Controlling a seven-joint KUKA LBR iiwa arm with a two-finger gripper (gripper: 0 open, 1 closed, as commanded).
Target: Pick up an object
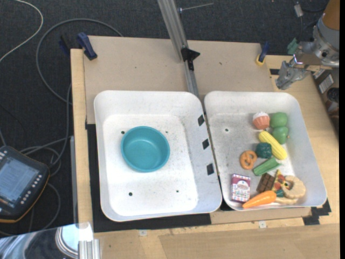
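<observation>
The end effector, beyond the right bin, is too blurred to tell its opening.

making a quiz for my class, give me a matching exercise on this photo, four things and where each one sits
Things:
1. teal bowl
2. toy carrot
3. pretzel
4. gripper

Places:
A. front edge of the right bin
B. above the bench, beyond the right bin's far right corner
C. middle of the left bin
D. right bin, just left of the dark green broccoli

Pairs: 1-C, 2-A, 3-D, 4-B
</observation>
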